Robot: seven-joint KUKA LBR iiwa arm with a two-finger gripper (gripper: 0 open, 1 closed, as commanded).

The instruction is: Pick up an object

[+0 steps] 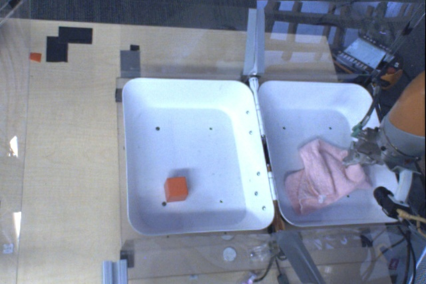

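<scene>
- Camera view, bench: a pale wooden bench (66,163) fills the left and middle of the frame, with two white bins side by side on it.
- Left bin (140,143): it sits in the centre of the frame. An orange block (176,189) lies on its floor toward the lower left, apart from the walls. Small dark dots mark the floor.
- Right bin (299,110): it sits right of centre, its left wall just beside the left bin's right wall. A crumpled pink cloth (319,176) lies in its lower half, spreading from the middle of the floor toward the right wall.
- Arm (409,123): it comes in at the right edge of the frame, grey with an orange band showing at mid-height.
- Gripper (359,151): it is low over the right bin, at the upper right edge of the cloth and touching it or nearly so. Whether it is released or clenched, I cannot tell; the tips are too small and blurred, and no cloth is clearly seen between them.
- Upper left of the frame: black patches (66,42) and a small orange mark (35,57) lie on the bench, well apart from the bins.
- Upper right: a metal frame (293,30) stands behind the right bin.
</scene>
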